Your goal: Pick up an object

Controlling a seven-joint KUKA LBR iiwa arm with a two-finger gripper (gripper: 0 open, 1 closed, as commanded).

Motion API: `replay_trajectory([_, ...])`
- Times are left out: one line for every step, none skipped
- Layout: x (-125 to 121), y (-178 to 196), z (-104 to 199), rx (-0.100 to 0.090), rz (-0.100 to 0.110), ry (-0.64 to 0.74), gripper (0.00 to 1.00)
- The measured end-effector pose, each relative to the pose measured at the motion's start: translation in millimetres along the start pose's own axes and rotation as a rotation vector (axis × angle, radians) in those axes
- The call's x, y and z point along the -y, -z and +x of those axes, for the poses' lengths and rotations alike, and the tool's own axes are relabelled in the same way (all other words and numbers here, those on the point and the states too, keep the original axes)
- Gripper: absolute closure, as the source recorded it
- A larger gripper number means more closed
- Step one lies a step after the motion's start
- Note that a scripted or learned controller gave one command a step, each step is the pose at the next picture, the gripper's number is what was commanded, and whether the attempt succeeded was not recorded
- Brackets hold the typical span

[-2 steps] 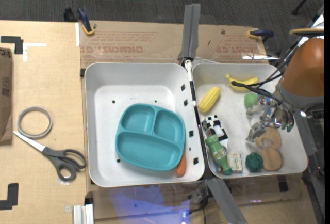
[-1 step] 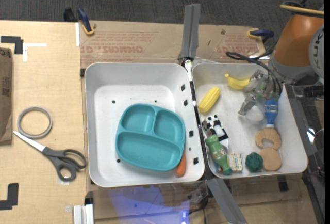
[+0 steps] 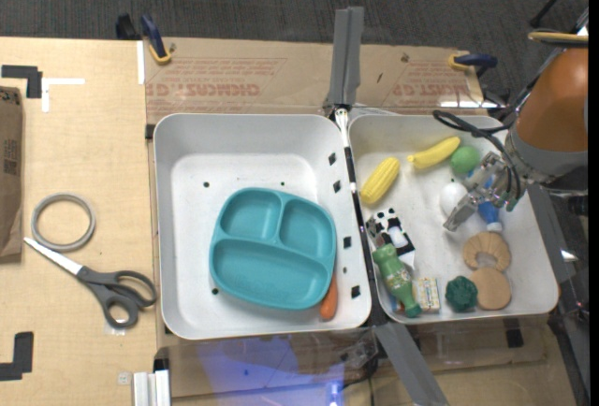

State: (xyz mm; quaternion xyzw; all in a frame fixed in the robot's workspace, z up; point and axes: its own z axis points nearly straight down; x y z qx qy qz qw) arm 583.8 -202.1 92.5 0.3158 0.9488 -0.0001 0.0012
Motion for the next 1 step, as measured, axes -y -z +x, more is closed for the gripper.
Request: replay_trajectory([-22.7,-2.9,-51.8,-0.054,0.010,0.054,0.00])
